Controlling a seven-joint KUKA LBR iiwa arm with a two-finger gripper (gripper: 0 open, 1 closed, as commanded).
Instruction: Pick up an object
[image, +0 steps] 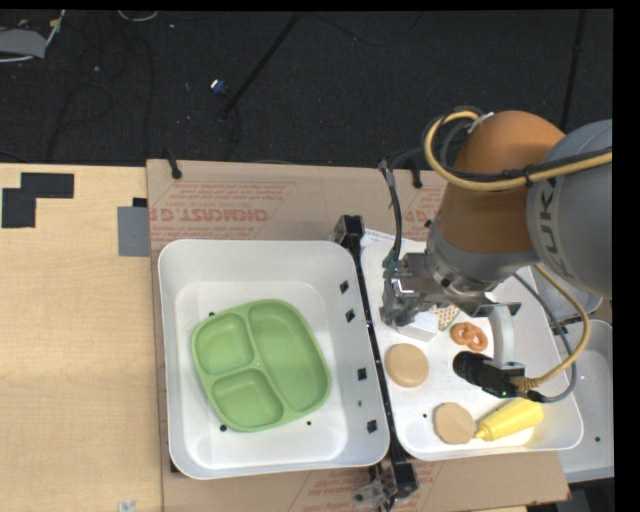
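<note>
The left bin (190, 275) and the right bin (425, 398) are both white. At centre frame lies a pale green plate (262, 365). Lower right show a tan biscuit (407, 365), a second biscuit (453, 423) of the same tan, an orange-brown pretzel (470, 335) and a yellow bottle (512, 420). The arm (500, 190) is grey with an orange band. The desk (70, 340) is pale wood with black blocks (35, 195) at upper left. The cardboard (220, 205) is brown with red print.

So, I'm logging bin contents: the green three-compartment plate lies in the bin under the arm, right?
Not quite. The camera view shows the green three-compartment plate lying in the left bin, away from the arm, which hangs over the right bin.
</note>
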